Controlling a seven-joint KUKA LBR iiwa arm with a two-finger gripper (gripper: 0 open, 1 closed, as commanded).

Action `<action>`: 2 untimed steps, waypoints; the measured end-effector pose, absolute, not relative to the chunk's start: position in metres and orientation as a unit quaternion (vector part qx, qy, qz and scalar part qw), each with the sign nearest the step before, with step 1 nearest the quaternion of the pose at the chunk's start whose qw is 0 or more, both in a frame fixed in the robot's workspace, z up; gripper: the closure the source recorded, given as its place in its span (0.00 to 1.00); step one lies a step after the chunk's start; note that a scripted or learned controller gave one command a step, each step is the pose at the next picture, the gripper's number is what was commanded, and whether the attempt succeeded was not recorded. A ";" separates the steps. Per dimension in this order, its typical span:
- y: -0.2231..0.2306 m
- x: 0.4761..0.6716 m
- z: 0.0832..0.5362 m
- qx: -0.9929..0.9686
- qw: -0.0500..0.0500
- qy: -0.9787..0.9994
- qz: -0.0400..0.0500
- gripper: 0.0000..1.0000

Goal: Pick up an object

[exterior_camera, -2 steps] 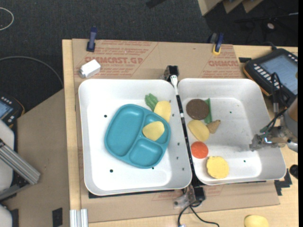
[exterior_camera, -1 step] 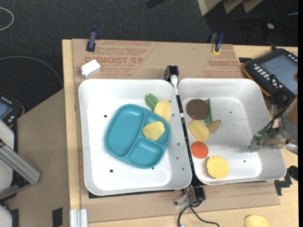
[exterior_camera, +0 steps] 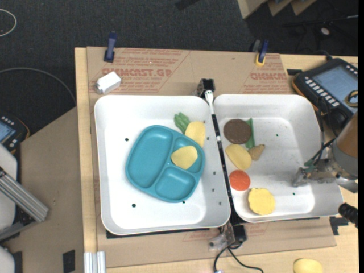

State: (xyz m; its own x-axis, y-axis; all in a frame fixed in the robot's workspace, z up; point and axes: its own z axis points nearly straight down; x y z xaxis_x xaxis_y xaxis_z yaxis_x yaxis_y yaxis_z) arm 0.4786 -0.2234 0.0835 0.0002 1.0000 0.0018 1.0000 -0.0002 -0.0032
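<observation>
A round yellow toy [exterior_camera: 261, 201] lies at the near edge of the right bin [exterior_camera: 296, 110], an orange disc [exterior_camera: 239, 180] just behind it; the gripper [exterior_camera: 304, 177] hovers to their right, its grip impossible to tell.

Blue tray [exterior_camera: 149, 166] fills the left bin [exterior_camera: 114, 209] (a yellow piece [exterior_camera: 184, 156] on it).

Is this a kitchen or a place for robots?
Probably a robot lab, not a kitchen. The food looks like toys, such as the orange disc, sitting in white bins on a bench. A control pad lies at the right, and the floor is dark carpet.
</observation>
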 end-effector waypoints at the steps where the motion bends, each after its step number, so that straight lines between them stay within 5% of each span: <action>1: -0.224 0.479 0.085 -0.707 0.000 -0.707 0.000 1.00; 2: -0.224 0.479 0.085 -0.707 0.000 -0.707 0.000 1.00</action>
State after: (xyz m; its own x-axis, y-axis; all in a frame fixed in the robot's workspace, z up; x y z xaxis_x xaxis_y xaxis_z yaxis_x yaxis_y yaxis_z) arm 0.4790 -0.2237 0.0846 0.0010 1.0000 0.0005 1.0000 -0.0010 0.0002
